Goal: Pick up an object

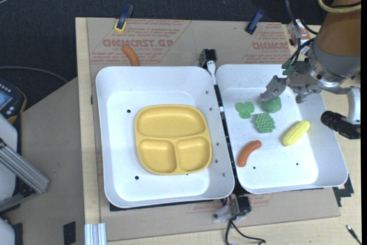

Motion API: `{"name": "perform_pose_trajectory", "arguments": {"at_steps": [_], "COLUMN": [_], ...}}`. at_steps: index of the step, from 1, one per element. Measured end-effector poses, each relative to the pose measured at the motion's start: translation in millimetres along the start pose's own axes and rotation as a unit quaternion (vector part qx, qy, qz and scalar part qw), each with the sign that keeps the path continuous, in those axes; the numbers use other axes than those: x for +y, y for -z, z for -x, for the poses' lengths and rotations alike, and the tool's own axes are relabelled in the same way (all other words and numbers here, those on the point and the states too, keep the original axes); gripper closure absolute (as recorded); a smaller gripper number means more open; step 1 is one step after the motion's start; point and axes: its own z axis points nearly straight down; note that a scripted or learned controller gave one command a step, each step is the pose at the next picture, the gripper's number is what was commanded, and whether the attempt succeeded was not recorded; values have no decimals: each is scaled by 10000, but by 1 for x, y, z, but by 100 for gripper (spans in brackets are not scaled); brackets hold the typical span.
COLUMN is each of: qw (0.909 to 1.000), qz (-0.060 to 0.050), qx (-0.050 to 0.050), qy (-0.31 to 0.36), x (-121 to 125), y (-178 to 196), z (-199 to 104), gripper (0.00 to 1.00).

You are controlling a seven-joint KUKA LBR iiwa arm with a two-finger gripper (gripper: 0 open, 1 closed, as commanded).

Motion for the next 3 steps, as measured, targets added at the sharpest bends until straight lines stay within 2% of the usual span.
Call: {"name": "perform_pose_trajectory", "arguments": {"at_steps": [1, 2, 3], "qw": [10000, 10000, 10000], "qz": [67, 43, 35], "qx": [-8, -6, -2], "qy": [13, 8, 8], "x": [2, 4, 4], "y": [7, -38, -103], "z": [0, 6, 6], "gripper": [0, 0, 0]}}
